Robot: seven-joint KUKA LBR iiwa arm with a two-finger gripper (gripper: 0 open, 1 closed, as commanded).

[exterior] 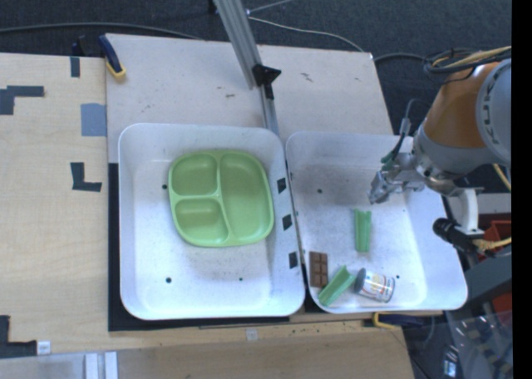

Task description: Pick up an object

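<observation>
My gripper [378, 195] hangs over the right bin [332, 157], near its right side, fingertips pointing down and left. Just below it lies a narrow green stick [362, 230], upright in the view, a short gap from the fingertips. At the bin's front edge are a brown chocolate-like block [319, 268], a second green piece [335, 286] lying at a slant, and a small silver can [376, 286] on its side. Nothing shows between the fingers.
The left bin [145, 228] holds a green divided plate [221, 198]. A metal bar [235, 20] slants in from the top down to the wall between the bins. A blue and yellow clamp [111, 56] sits on the bench at the back left.
</observation>
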